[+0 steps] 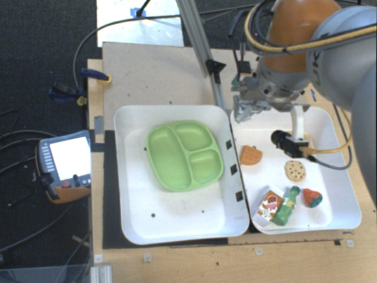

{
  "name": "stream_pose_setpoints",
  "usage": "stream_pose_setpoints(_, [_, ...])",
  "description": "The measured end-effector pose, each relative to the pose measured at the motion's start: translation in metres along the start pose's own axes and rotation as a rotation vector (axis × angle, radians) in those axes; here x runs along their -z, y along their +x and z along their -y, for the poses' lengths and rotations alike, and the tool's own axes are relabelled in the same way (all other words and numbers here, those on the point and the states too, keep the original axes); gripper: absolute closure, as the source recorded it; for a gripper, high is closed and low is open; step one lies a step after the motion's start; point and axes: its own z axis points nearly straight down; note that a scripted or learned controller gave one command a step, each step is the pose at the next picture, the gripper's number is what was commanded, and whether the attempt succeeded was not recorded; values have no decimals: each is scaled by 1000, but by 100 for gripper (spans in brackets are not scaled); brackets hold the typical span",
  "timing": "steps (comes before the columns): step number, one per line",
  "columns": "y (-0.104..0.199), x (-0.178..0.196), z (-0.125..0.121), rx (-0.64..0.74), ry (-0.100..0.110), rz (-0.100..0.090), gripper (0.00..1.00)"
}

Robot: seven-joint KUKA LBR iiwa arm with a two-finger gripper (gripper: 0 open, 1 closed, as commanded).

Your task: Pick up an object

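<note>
My gripper (245, 109) hangs over the far left corner of the right bin (336, 135), with nothing visibly held in it. Below it in that bin lies an orange waffle piece (251, 155). A round chocolate-chip cookie (294, 170) lies further right. Near the bin's front edge sit a red strawberry (312, 198), a green bottle (286, 206) and a red-and-white carton (269, 206), the bottle touching the carton. The waffle is the closest object to the gripper, a short way toward the front.
The left bin (135, 187) holds a green divided plate (184, 155). A black device on a white bracket (290, 140) hangs off the arm over the right bin. A slanted metal pole (197, 34) crosses behind the bins. A tablet (68, 161) lies at the left.
</note>
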Motion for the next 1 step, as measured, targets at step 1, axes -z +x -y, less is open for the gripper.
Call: stream_pose_setpoints(1, [45,-28,-18,0,1,0,100])
